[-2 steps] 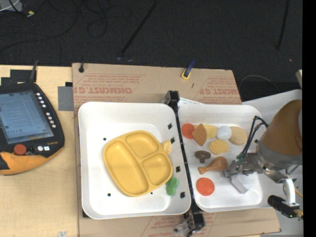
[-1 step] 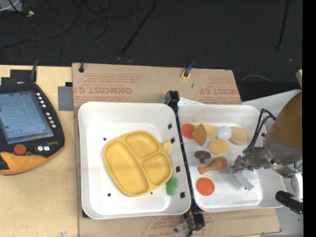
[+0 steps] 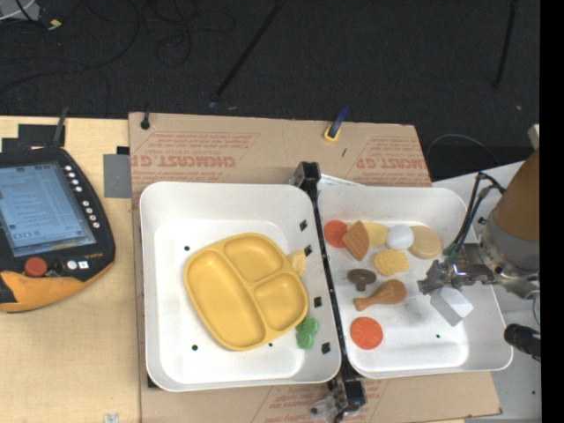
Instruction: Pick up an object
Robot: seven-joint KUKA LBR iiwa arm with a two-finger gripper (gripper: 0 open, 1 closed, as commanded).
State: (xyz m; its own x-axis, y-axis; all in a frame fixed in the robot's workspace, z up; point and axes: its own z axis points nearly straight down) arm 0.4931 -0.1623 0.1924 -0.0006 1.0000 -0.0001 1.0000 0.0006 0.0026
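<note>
We see the two white bins side by side on a cardboard sheet (image 3: 264, 148). The left bin (image 3: 176, 210) lies well to the left of the claw, and in it sits a yellow divided plate (image 3: 238, 293), with a small green piece (image 3: 307, 333) touching its lower right edge. The right bin (image 3: 441, 351) is the one the arm (image 3: 520, 227) reaches into from the right.

The claw (image 3: 443, 280) hangs low over the right side of that bin, just above a pale grey block (image 3: 454, 307) that lies right beneath and slightly right of it. We cannot tell how far the claw is parted, nor whether it has hold of anything.

Left of the claw the toy foods lie in a loose cluster: a drumstick (image 3: 382, 295) just to its left, a brown mushroom (image 3: 360, 278) beyond that, and a red round piece (image 3: 367, 332) lower left. Above and left of the claw lie a tan round piece (image 3: 425, 242), a white ball (image 3: 401, 236), a yellow waffle-like piece (image 3: 391, 262), an orange-brown wedge (image 3: 356, 240) and a small red ball (image 3: 335, 232).

Far to the left, off the bins, rests a control pendant (image 3: 48, 227).
</note>
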